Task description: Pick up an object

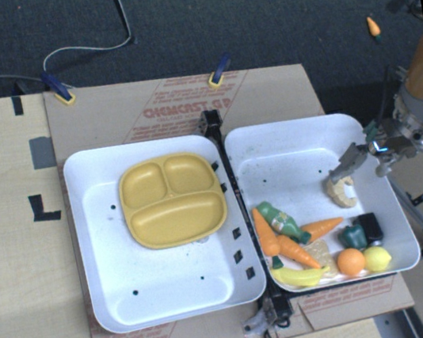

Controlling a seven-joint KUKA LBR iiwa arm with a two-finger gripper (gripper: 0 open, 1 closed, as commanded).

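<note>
My gripper (362, 164) hangs over the right side of the right bin (287, 139), reaching in from the right. It is open, with nothing between its fingers; one finger (346, 162) slants down to the left. A pale, bread-like piece (343, 193) lies on the bin floor just below that finger's tip, apart from it. Several toy foods crowd the bin's front: two orange carrots (279, 244) (322, 227), a green item (286, 223), a yellow banana (297, 277), an orange (351, 261), a lemon (378, 258) and a black block (368, 225).
The left bin (96, 248) holds a yellow divided plate (174, 197). A black divider (230, 193) separates the bins. Both stand on brown cardboard (106, 117) clipped at its far edge. Bare white floor shows at the back of the right bin.
</note>
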